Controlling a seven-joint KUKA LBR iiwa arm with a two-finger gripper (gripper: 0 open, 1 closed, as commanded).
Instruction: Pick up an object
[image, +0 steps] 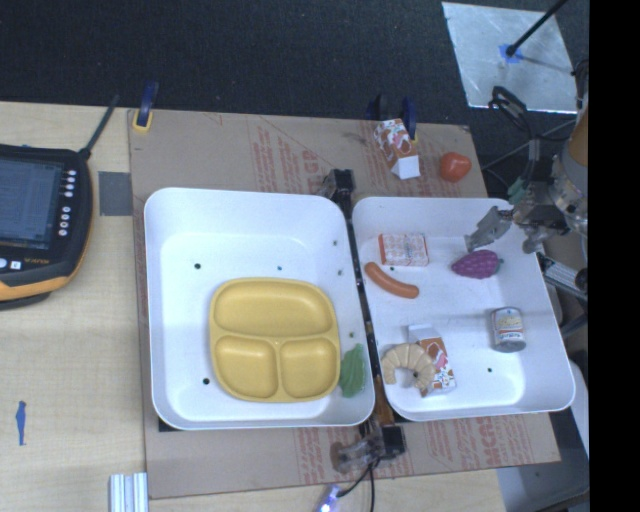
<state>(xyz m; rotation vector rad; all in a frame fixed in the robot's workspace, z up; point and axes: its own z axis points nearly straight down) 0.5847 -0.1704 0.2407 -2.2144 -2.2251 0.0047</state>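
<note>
Arm (560, 200) cut off beyond claw (490, 228)

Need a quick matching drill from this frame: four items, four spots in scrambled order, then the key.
Items:
1. yellow tray
2. hot dog
3. can
4. tomato

Places:
A. on the cardboard, beyond the bins
B. right bin, near its right wall
C. left bin
D. right bin, near its left wall

Pairs: 1-C, 2-D, 3-B, 4-A
</note>
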